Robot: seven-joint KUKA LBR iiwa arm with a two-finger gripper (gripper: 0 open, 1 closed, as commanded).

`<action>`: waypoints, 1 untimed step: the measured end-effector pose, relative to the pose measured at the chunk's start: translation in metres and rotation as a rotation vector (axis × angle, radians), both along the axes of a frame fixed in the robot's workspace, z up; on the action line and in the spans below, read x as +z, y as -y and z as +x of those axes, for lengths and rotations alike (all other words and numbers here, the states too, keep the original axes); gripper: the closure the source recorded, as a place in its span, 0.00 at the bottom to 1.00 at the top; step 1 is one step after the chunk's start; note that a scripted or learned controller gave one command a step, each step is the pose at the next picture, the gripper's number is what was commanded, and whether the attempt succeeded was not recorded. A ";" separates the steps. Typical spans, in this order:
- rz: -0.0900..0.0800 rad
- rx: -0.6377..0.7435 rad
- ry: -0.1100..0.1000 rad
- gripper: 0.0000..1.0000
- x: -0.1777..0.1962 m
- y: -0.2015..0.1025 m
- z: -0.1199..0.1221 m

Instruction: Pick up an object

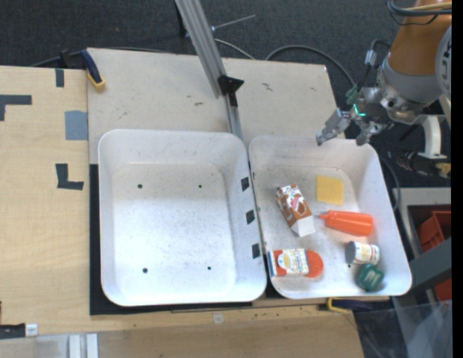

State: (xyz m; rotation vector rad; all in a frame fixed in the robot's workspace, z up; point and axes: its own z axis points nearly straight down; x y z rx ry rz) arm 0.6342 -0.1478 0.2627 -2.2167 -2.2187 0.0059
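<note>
The right bin (380, 171) holds several objects. A brown and white carton (294, 209) lies near its middle, with a yellow block (330, 190) to the right of it. Below the block lies an orange bottle (348, 222). A red and white packet (296, 262) rests at the bin's front left. At the front right are a small white jar (363, 253) and a dark green piece (369, 277). My gripper (344, 133) hangs over the bin's back edge, above and behind the yellow block. It is open, its two fingers spread with nothing between them.
The left bin (104, 155) sits beside the right one, their walls touching. A slanted metal rail (209, 47) comes down to the bins' shared back corner. Cables run behind the right bin. A yellow-tipped clamp (93, 69) lies at the bench's back left.
</note>
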 end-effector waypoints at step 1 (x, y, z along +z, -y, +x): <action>-0.002 0.002 0.005 0.00 0.003 0.000 0.001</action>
